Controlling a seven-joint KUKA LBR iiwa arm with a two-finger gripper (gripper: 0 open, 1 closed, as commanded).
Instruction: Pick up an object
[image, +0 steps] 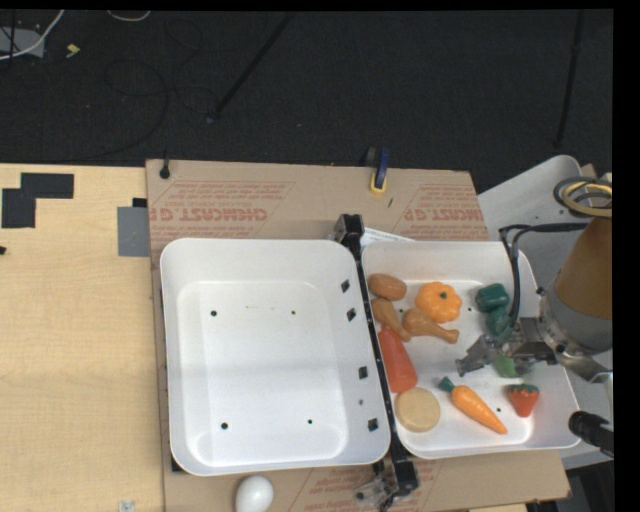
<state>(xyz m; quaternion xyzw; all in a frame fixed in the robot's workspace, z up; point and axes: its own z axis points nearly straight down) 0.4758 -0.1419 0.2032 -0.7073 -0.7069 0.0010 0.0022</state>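
The right bin (535, 440) holds several toy foods. An orange pumpkin (438, 301), a brown drumstick (426, 325) and a brown potato (388, 287) lie toward its back left. A red-orange sausage (397, 362) and a cream disc (417, 410) sit along the left wall. A carrot (476, 408) and a strawberry (522, 399) lie near the front. My gripper (497, 355) is low in the right half of this bin, just above a small green piece (506, 367) and in front of a dark teal object (492, 298). The arm covers part of the bin's right wall.
The left bin (180, 300) stands beside the right one, with black clips along the shared edge. Both rest on a cardboard sheet (250, 205). A white ball (254, 492) lies in front of the left bin. A blue-and-yellow clamp (378, 172) sits at the cardboard's back edge.
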